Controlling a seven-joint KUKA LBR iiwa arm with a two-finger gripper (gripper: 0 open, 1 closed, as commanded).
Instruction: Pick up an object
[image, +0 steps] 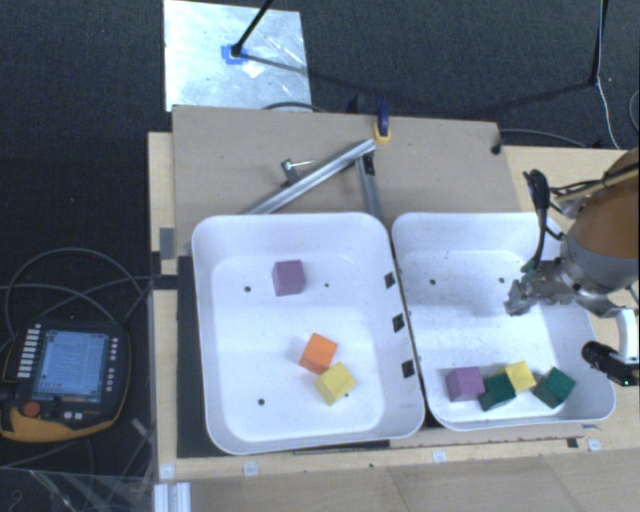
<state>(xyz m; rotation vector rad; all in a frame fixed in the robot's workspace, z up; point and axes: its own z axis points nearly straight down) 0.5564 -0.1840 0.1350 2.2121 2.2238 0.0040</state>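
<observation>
Camera view gives me the whole tabletop from above, with my arm coming in over the right bin. The hand hangs over the bare middle of that bin, toward its right wall. It is small and blurred here, so I cannot tell whether it is parted or closed, and I see nothing caught in it.

Nearest to the hand are four blocks lined along the bin's front edge, below it in the picture. A purple block lies off to the lower left of the hand, touching a dark green block. A yellow block sits just beside that green one, almost straight below the hand. A second green block lies to the hand's lower right, near the yellow one.

Well to the left of the hand, the left bin holds three more. A purple cube stands alone toward the back. An orange block and a yellow cube lie close together nearer the front, touching at a corner.

Far to the left, off the tabletop, the control pendant rests with its screen lit.
</observation>
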